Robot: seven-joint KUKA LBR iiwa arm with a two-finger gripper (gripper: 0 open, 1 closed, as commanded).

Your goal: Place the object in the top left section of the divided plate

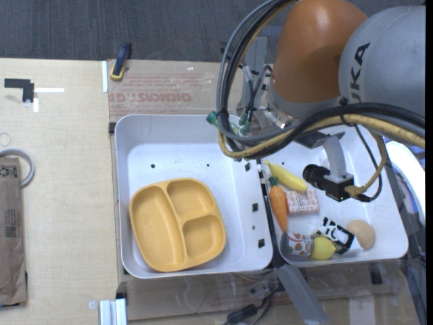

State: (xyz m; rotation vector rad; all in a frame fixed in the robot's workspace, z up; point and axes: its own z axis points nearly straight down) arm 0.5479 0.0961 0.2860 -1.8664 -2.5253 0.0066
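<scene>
A yellow divided plate (177, 223) lies in the left bin (135, 147), with one long section on its left and two smaller ones on its right; I see nothing lying in them. The right bin (389, 249) holds a banana (287, 178), a carrot (279, 207), a pink and white box (302, 200), a lemon (323, 248) and a tan round piece (364, 233). My gripper (252, 117) hangs under the orange wrist band over the back of the wall between the bins, mostly hidden by the arm and cables.
Thick cables (233, 59) loop around the wrist over the back of both bins. A black device (328, 180) on the arm hangs above the right bin. A cardboard sheet (169, 90) lies behind the left bin. A brown bag (10, 229) sits far left.
</scene>
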